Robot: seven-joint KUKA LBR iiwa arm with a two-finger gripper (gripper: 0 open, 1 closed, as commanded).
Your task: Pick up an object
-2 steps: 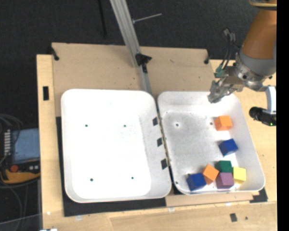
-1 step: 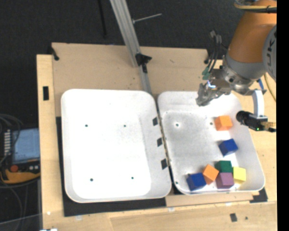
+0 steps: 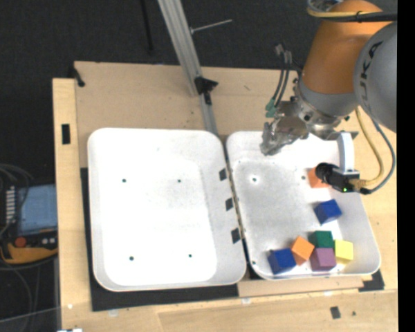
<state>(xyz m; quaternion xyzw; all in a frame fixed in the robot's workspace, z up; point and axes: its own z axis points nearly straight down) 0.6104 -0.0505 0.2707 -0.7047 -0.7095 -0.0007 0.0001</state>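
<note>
Camera view, from above the bench: I am watching the grey arm with its orange band [image 3: 339, 43] reaching in from the right and hanging over the far left corner of the right-hand shallow white plastic bin [image 3: 263, 206]. Its two-finger metal gripper [image 3: 273, 142] is pointing down just inside that bin's far rim, close to the divide between the bins; I cannot tell from here how the jaws are standing, and nothing is showing between them.

The pickable things are sitting well apart from the gripper. A small orange block [image 3: 317, 178] is lying near the right wall, partly hidden behind a black fitting on the arm's cabling. A blue cube [image 3: 327, 211] is sitting alone below it. Along the near rim, a cluster is crowding the near right corner: a blue block [image 3: 282, 260], an orange cube [image 3: 303, 248], a green cube [image 3: 324, 238], a purple cube [image 3: 323, 258] and a yellow cube [image 3: 344, 250], each touching or just beside its neighbour and near the rim.

The middle and left of this bin are lying open. The left-hand shallow white plastic bin [image 3: 159, 206] is sitting just beside it on the wooden bench [image 3: 138, 95].
</note>
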